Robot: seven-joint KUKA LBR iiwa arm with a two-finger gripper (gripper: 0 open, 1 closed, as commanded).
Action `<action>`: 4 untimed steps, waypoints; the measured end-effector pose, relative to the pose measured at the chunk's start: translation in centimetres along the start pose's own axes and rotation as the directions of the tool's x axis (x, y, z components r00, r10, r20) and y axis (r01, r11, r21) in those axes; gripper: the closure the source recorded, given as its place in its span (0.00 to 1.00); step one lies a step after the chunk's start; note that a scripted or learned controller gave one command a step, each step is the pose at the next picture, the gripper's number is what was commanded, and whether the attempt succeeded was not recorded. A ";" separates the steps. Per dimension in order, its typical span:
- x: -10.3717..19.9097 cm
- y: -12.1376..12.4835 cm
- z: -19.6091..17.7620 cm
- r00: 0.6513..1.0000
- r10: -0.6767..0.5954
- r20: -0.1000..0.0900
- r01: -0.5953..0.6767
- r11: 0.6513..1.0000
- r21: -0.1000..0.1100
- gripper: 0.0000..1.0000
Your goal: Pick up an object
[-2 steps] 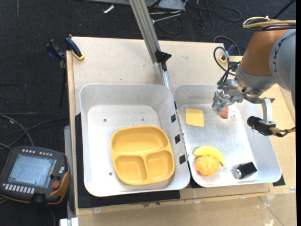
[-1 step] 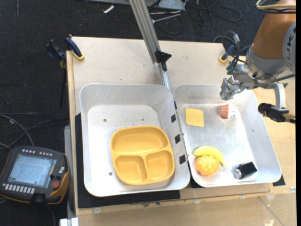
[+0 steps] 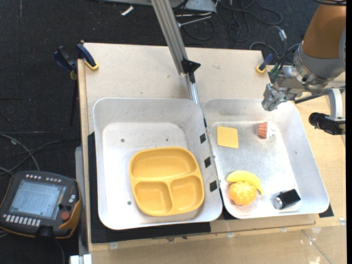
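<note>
Nearest the camera in the right bin (image 3: 308, 164) lie a small black cylinder (image 3: 286, 199), an orange (image 3: 242, 194) and a banana (image 3: 245, 178) touching it. Further back sit a yellow square block (image 3: 227, 137) and a small pink-and-white piece (image 3: 263, 130). Furthest, my claw (image 3: 270, 102) hangs over the bin's back rim, holding nothing; how wide it stands I cannot tell. I judge this the approach step: nothing chosen yet. The pink piece is closest below me, so the next move calls for a short reach forward and a straight descent. It lies apart from its neighbours with open floor around; the sloped back wall is the edge to mind
</note>
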State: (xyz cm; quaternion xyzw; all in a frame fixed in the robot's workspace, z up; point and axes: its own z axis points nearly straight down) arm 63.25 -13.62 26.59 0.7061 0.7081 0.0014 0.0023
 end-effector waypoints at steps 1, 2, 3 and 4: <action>5.2 -1.0 1.6 1.000 -0.004 -0.003 0.004 1.000 0.007 1.00; 9.8 -2.9 1.1 1.000 -0.004 -0.003 0.004 1.000 0.007 1.00; 14.7 -4.0 2.7 1.000 -0.005 -0.003 0.005 1.000 0.008 1.00; 20.9 -5.6 2.6 1.000 -0.007 -0.004 0.007 1.000 0.007 1.00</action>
